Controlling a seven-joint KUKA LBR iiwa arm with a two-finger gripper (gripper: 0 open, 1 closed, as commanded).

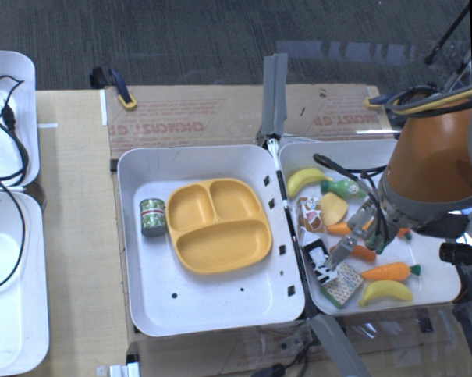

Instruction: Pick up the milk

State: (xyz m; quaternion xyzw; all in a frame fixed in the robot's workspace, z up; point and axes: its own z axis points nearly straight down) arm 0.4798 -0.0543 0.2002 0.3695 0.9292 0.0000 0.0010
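The milk (321,264) (a black-and-white carton) lies in the right bin (440,292), just beside the fingers (342,251); their opening cannot be told.

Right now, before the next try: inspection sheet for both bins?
Surface: two white bins, left bin and right bin, on a wooden bench.
Job's things: milk, black-and-white carton, near the right bin's left wall.
Clutter: yellow divided plate and small can in the left bin; two bananas, two carrots and other toy food in the right bin.
Grippers: hand low over the right bin, beside the milk; grip unclear.
Cables: black cable looping over the right bin.
Surroundings: cardboard sheet behind the bins.
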